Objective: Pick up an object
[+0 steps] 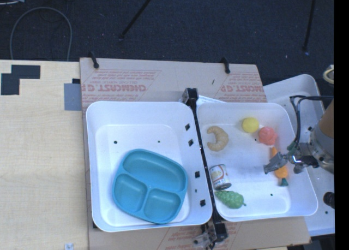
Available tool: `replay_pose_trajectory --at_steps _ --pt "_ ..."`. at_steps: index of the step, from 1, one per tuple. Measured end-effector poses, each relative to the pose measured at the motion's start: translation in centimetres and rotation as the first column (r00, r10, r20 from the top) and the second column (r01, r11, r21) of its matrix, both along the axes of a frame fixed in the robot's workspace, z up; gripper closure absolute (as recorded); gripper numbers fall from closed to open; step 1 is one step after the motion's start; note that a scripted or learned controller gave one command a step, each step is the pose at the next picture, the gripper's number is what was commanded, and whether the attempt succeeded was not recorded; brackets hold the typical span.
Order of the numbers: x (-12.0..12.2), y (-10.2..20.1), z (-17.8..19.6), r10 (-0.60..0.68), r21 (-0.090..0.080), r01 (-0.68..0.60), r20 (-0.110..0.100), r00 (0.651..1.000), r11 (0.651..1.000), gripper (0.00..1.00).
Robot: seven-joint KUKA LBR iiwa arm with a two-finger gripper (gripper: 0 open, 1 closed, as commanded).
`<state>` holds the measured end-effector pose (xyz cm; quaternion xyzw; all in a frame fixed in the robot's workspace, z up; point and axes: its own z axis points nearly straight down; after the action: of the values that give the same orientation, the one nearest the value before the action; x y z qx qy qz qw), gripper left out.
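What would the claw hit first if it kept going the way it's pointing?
The claw points toward the view's left. Past it lies bare floor of the right bin, then probably the small can, though height above the bin is unclear.

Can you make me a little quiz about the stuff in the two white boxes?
1. True or false: the blue plastic plate with three sections lies in the left white bin.
2. Which thing lies nearest the small round yellow ball? A) the bumpy green toy vegetable B) the round pink-red toy fruit C) the small printed tin can
3. Fill in: the tan curved croissant-shaped toy lies in the ____ bin.

Key: 1 true. 2 B. 3 right. The right white bin also holds a small orange toy, and the robot's gripper is right by it.
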<state>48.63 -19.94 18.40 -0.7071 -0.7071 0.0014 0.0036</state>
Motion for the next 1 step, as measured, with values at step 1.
replay_pose_trajectory --at_steps 1 --pt "0.11 -0.11 -6.37 0.0 0.001 0.0 -0.002 1.0 1.0 0.0"
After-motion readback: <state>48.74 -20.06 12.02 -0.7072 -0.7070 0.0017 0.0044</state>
